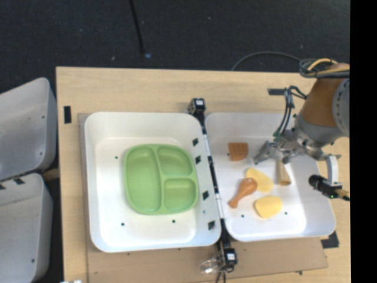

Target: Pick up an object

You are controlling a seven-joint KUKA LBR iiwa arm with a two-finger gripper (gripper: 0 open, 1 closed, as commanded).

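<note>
The right bin [312, 217] holds several toy food pieces. A brown square piece [238, 151] lies at its upper left, a pale yellow chip [261, 180] in the middle, an orange drumstick [242, 192] beside that chip, and a yellow wedge [268, 206] nearer the front. A small tan piece [284, 174] lies just right of the chip. My gripper [277, 154] hangs low over the bin's upper middle, right of the brown square and directly above the tan piece. Nothing is visibly lifted off the bin floor.
A green divided plate [160, 178] lies in the left bin [106, 217]. A ridge with black clips [207, 158] separates the two bins. The arm's orange band [321, 105] and cables [285, 108] reach over the right bin's back right corner. White chairs [23, 134] stand at the left.
</note>
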